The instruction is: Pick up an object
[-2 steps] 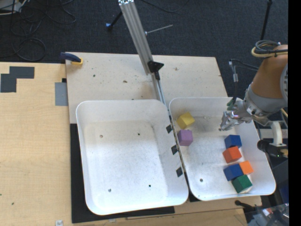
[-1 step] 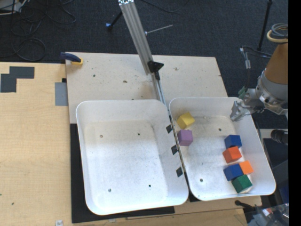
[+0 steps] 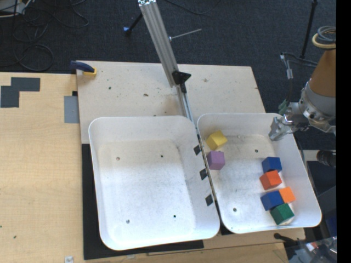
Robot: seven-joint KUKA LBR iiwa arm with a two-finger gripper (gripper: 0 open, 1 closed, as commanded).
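Two shallow white bins sit side by side on a pale wooden bench. The right bin (image 3: 307, 171) holds all the loose objects; its floor is matte white plastic, speckled with dark scuffs and a few small dark holes, with rounded corners and a raised lip. The left bin (image 3: 109, 147) has the same worn, speckled surface.

Objects, all small blocks with flat faces and crisp edges, foam or painted-wood look, can't tell which. A yellow cube (image 3: 216, 140) sits near the left wall of the right bin, tilted a bit, with a purple cube (image 3: 216, 160) just below it, nearly touching. Well apart, along the right side of that bin, a cluster runs downward: blue block (image 3: 271, 164), red-orange block (image 3: 270, 179) touching it, another blue block (image 3: 271, 200), a lighter orange block (image 3: 287, 194) beside that, and a green block (image 3: 283, 213) at the bottom near the rim. The cluster is packed tight, blocks touching or overlapping in view.

The gripper (image 3: 278, 129), dull grey metal, hangs over the upper right corner of the right bin, above the rim, clear of every block. Nothing is between its fingers. Whether the jaws are wide or narrow, I can't tell from this angle; they are small and blurred. Orange band of the arm (image 3: 323, 73) is above it at the right edge.

A ribbed aluminium rail (image 3: 160, 37) slants from the seam between the bins up over the dark carpet. A blue and yellow clamp (image 3: 83, 67) grips the bench's far left corner.
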